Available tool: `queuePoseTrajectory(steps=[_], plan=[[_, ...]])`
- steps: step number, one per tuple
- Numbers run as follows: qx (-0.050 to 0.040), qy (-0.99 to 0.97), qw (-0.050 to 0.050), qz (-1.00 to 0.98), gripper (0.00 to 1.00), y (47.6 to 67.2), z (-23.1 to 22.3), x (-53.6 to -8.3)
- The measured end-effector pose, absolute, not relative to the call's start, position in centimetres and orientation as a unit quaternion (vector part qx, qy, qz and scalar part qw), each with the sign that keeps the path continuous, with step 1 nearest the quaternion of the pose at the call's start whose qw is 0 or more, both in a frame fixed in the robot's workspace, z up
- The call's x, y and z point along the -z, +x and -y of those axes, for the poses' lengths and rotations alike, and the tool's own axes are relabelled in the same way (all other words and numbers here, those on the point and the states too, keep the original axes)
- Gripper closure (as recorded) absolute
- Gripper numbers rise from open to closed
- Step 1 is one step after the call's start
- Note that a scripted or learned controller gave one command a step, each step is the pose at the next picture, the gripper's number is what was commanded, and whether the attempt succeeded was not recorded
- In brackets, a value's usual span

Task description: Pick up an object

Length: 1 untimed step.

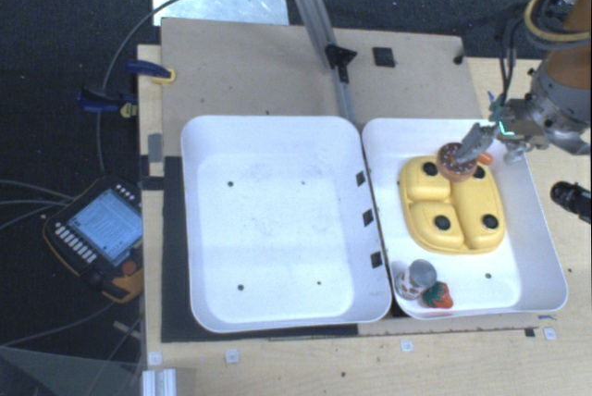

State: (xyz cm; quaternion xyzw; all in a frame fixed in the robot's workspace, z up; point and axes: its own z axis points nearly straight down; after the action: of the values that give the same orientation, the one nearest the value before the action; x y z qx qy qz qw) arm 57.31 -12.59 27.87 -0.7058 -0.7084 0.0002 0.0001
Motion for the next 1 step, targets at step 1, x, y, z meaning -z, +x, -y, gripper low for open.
queuePoseTrajectory(steps=[1], plan=[[0.0005,-0.706,-0.001,0.709,0.00,57.36,12.59,-27.97]])
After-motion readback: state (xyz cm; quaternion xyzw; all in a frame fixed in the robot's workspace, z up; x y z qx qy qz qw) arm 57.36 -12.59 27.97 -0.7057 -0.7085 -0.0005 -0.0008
